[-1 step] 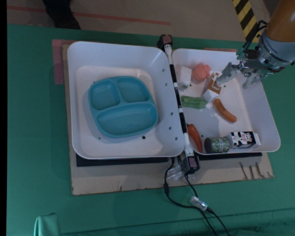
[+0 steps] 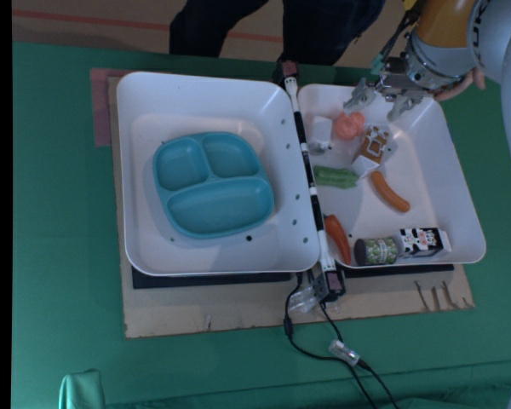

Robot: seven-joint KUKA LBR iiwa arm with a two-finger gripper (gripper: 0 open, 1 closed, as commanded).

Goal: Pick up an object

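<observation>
Camera view
Pincer (image 2: 381, 97): fingers spread apart, nothing between them, hovering over the far part of the right shallow white bin (image 2: 460, 196).
Nearest things: round orange-pink toy fruit (image 2: 350, 125) just beside the left finger; small orange-and-white carton (image 2: 374, 146) below.
Others in that bin: green cucumber (image 2: 335, 176), orange sausage (image 2: 390, 192), orange carrot (image 2: 338, 238), green-labelled can (image 2: 376, 250), black-and-white milk carton (image 2: 424, 241).
Left white bin (image 2: 145, 100): teal divided plastic plate (image 2: 213, 184).
Desk (image 2: 60, 228): green cloth.

One fixed camera looks down at a slant from above the bench. It takes in both white bins, the left bin (image 2: 206, 92) and the right bin (image 2: 443, 156), probably from moderate height.
</observation>
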